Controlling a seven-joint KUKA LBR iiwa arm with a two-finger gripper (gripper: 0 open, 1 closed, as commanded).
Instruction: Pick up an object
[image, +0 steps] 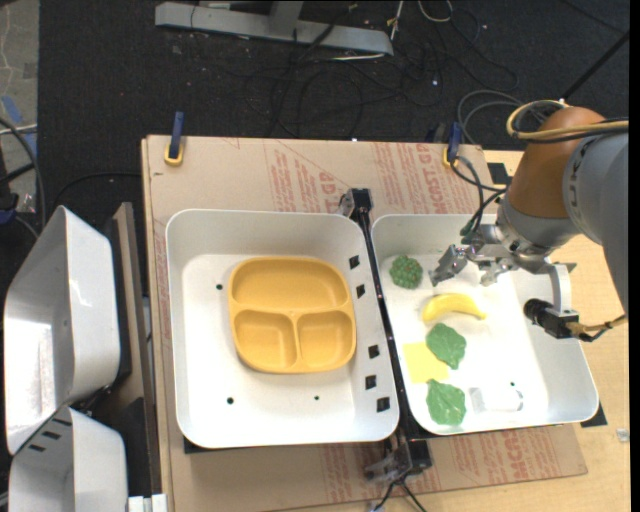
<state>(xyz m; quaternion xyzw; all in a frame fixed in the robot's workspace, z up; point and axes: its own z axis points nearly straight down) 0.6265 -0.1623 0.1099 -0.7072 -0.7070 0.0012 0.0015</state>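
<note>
The right bin holds a round green broccoli-like piece, a yellow banana, a green leafy piece, a flat yellow square, another green piece and a small white item. My gripper hangs over the bin's back part, just above the banana and to the right of the broccoli piece. Its fingers are spread open with nothing between them.
The left bin carries a yellow divided plate. A black divider runs between the two bins. The arm's grey body and orange band come in from the upper right, with a cable trailing by the right rim.
</note>
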